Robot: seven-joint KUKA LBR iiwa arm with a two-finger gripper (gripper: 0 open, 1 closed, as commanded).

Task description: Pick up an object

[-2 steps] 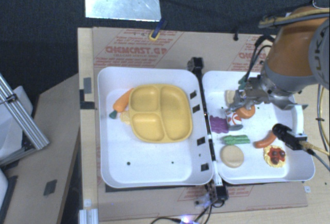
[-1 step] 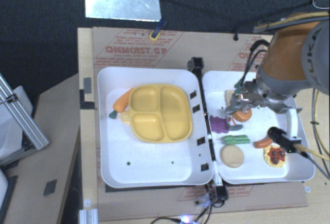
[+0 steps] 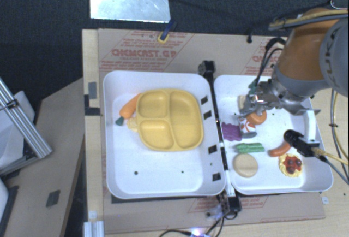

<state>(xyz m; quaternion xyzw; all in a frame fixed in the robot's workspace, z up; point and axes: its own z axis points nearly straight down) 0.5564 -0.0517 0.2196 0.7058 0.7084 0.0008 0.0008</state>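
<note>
My gripper (image 3: pixel 251 109) hangs low over the upper left part of the right bin (image 3: pixel 322 173). Right under it lies an orange and white toy (image 3: pixel 255 119), and I cannot tell whether they touch. Beside that toy, to the left, sits a purple grape bunch (image 3: pixel 231 131). In front of these lie a green pea pod (image 3: pixel 250 148) and a round beige bun (image 3: pixel 245 165). A red sausage (image 3: pixel 279 149) and a small pizza-like piece (image 3: pixel 290 164) rest toward the bin's front right.
The left bin (image 3: pixel 117 170) holds a yellow divided plate (image 3: pixel 166 119), with a carrot (image 3: pixel 128 107) against the plate's left edge. A raised rim with black clips (image 3: pixel 214 121) separates the two bins. The arm's grey and orange body (image 3: pixel 311 61) covers the right bin's far right corner.
</note>
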